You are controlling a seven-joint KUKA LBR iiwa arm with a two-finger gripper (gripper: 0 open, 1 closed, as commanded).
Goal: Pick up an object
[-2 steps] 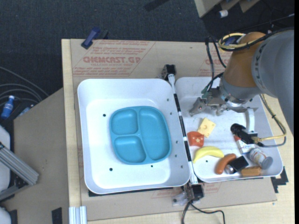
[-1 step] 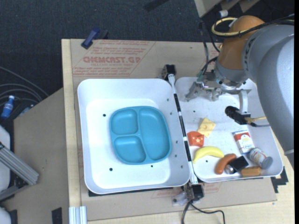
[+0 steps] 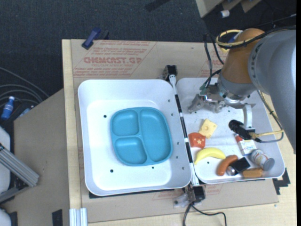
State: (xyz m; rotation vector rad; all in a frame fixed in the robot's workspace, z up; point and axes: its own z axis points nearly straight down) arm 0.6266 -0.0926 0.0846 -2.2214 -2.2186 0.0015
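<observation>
Brown board makes up the bench point(image 3: 117, 55), printed with red lettering along its far edge. Over its right side reaches the grey arm point(image 3: 275, 65), its orange band point(image 3: 240, 55) just above the wrist. Two white bins sit side by side and touch along their inner rims. The left bin point(image 3: 89, 126) holds a blue divided plate point(image 3: 141, 135), which lies flat near the middle with three compartments facing up. The right bin point(image 3: 223, 138) carries the loose things that could be picked.

The gripper point(image 3: 206, 102) hangs low over the far part of the right bin, near the shared rim. Whether it is released or clenched cannot be told from this angle, and nothing can be seen held in it.

All the small things lie nearer the camera than the gripper and apart from it. A yellow banana point(image 3: 210, 153) curves along the near left of the bin. Just to its right, an orange sausage shape point(image 3: 226, 164) leans against a black block point(image 3: 241, 165). A small bottle point(image 3: 257, 157) with a pale label and a grey end lies just behind the block, toward the right wall. An orange stick point(image 3: 252, 173) rests by the near rim. A red wedge point(image 3: 197, 139) sits just behind the banana, close to the shared rim. Just behind that lies a yellow cheese piece point(image 3: 208, 127), the thing closest to the gripper.
</observation>
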